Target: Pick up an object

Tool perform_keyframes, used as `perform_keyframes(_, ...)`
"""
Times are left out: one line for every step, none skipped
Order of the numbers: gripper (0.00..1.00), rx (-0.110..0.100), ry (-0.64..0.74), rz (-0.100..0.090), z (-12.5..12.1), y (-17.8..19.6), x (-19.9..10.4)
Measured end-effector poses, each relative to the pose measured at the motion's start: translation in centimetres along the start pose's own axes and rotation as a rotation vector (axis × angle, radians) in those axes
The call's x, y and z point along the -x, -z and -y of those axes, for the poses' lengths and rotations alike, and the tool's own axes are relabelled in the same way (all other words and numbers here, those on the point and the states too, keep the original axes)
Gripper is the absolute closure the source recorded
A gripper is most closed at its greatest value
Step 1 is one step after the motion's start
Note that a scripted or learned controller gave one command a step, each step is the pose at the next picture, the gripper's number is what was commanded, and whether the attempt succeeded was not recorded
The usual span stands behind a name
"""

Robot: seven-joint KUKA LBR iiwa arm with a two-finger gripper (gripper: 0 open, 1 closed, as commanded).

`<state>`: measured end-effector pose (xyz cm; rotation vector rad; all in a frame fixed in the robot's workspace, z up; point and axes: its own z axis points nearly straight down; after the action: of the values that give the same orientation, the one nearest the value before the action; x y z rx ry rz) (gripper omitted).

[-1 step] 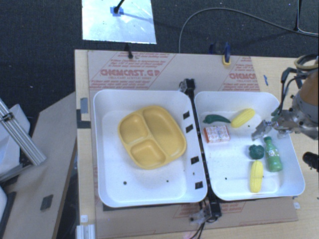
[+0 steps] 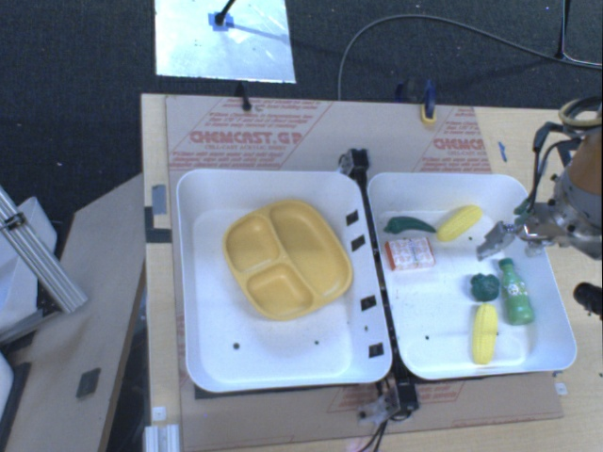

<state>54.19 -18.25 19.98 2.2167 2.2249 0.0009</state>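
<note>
The right bin [image 2: 546,347] holds several small objects. A dark green pepper [image 2: 410,224] and a yellow corn cob [image 2: 459,222] lie at its far side. A red-and-white box [image 2: 410,253] sits near the left wall. A green broccoli piece [image 2: 484,287] touches a green bottle [image 2: 515,293], and a second yellow corn cob [image 2: 484,332] lies in front of them. My gripper [image 2: 497,241] hovers over the bin's right part, just behind the bottle and broccoli and to the right of the far corn cob. Nothing visibly hangs from it.
The left bin [image 2: 203,347] carries a yellow divided plate [image 2: 287,257]. A black divider with clips [image 2: 369,271] runs between the bins. The arm's grey wrist [image 2: 579,205] overhangs the right bin's right rim. A shiny metal sheet [image 2: 223,26] lies behind the bench.
</note>
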Motion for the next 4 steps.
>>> perform_keyframes(0.00,-0.003,-0.002,-0.001,0.5,-5.5,-0.9)
perform_keyframes(0.00,-0.002,-0.002,-0.001,0.5,-11.5,-1.5)
perform_keyframes(0.00,0.000,-0.003,0.000,0.4,-11.5,-1.5)
perform_keyframes(1.00,0.003,-0.003,0.001,0.3,-10.4,-1.5)
